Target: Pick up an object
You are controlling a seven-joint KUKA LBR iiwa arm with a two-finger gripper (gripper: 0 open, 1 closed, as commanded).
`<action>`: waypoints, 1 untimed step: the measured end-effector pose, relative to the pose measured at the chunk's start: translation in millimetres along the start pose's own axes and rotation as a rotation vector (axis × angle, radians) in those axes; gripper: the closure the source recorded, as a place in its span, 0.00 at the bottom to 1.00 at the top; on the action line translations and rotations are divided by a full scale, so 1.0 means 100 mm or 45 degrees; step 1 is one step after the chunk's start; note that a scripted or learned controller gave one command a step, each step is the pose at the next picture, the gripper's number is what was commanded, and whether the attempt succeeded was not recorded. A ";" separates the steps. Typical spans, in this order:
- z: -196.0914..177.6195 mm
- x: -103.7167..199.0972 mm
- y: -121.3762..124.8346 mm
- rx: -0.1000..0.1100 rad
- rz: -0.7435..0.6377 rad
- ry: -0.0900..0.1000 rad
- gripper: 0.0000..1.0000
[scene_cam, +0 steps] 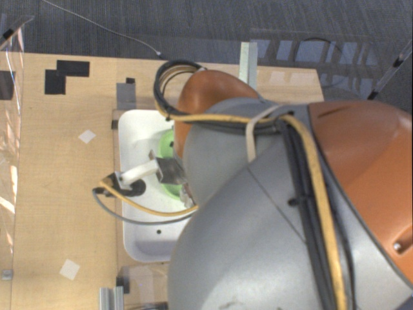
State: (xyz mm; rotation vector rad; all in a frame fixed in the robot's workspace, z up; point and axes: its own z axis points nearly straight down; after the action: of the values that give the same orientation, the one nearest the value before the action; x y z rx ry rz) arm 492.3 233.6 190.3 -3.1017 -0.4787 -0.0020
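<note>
a green object (169,148), rounded and pale lime, lies in the white bin (139,124) toward that bin's right part, with much of it hidden behind the arm's wrist hardware. more green shows lower down, around the dark metal block at the wrist, so it may be one larger item or two lying close; the view does not settle that.

the arm (271,225) reaches in from the right and covers most of the bench (58,192), its grey shell and orange band blocking whatever lies on that side. the gripper (166,170) hangs over the bin's middle, just beside the green object and a little below it in the picture. a white part and a black cable loop stick out to the left from it, with a yellow hose curling beneath. whether the fingers are open or closed cannot be told, since they point down and away from the camera.

the relation that matters: the green object sits just up and slightly right of the gripper, nearly under it. its long axis cannot be read from here.
</note>
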 end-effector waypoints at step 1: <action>-0.02 -0.05 -0.02 -0.001 0.131 0.000 1.00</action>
State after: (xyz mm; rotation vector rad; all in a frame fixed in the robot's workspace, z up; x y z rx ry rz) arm 487.2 234.6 192.1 -3.1230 -0.3187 -0.0024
